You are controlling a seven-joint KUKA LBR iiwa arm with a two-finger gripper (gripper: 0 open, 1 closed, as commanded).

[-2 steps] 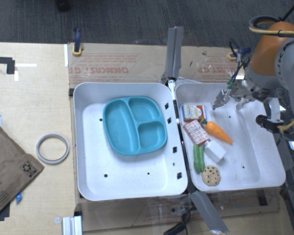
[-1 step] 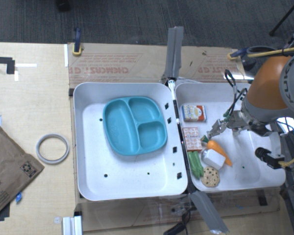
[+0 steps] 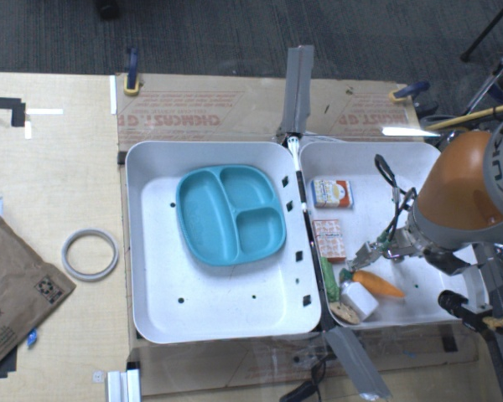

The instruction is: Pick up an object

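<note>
A tape ring (image 3: 90, 253) and cardboard box (image 3: 12, 296) lie left of 2 bins (image 3: 142, 224).

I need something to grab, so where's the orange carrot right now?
The carrot lies near the front of the right bin, just below the gripper and beside a white cup.

We see the arm (image 3: 465, 193) as a thick, rounded body, its widest part wrapped in a smooth orange band with a soft shine on it. Grey casing shows at the far edge of that band and below it, where the wrist narrows. From the wrist thin dark cables (image 3: 391, 193) loop outward, and the gripper (image 3: 374, 252) at the end looks like small, pale grey metal parts, too blurred for us to make out screws or markings.
</note>
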